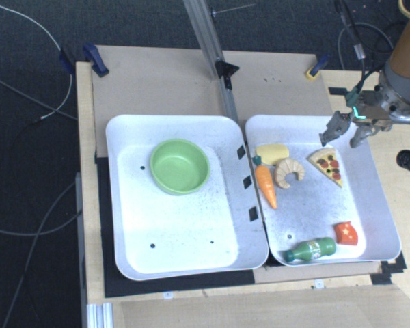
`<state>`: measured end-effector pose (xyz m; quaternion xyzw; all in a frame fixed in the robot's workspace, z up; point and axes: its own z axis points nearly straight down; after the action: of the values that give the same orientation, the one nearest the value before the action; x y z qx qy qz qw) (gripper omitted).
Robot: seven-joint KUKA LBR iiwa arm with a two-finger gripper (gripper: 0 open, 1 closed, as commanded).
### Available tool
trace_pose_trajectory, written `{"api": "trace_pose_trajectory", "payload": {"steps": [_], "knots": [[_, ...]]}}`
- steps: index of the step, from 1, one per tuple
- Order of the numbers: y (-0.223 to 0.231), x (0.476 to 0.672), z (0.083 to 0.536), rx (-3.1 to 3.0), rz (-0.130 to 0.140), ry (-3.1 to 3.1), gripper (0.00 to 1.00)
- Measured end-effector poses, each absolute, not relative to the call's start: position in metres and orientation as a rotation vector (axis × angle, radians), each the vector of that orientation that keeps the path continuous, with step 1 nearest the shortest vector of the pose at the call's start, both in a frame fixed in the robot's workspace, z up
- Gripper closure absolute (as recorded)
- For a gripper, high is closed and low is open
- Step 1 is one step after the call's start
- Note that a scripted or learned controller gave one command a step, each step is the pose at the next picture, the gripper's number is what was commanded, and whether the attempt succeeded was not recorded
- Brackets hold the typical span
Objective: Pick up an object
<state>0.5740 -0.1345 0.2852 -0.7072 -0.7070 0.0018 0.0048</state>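
- Over the right bin's [386,214] far right corner I see the claw [346,134], its two fingers spread apart with nothing between them.
- Just below the claw lies a pizza slice [327,165], near the fingertips but not touching them as far as I can make out.
- Near the bin's left wall I have a yellow block [272,153], with a carrot [265,186] beneath it pointing toward the near edge, and a croissant [290,172] just beside the carrot.
- At the near edge of that bin a green bottle [310,250] lies on its side, and a red piece [346,233] sits close by to its right.
- Across in the left bin [130,244], a green bowl [180,166] stands upright in the far half.
- Both bins rest side by side on the tabletop [157,80].
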Motion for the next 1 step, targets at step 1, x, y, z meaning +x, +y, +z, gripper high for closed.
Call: {"api": "trace_pose_trajectory", "payload": {"steps": [1], "knots": [[-0.1345,0.5747,0.2878,-2.217,0.001,-2.218,0.0]]}}
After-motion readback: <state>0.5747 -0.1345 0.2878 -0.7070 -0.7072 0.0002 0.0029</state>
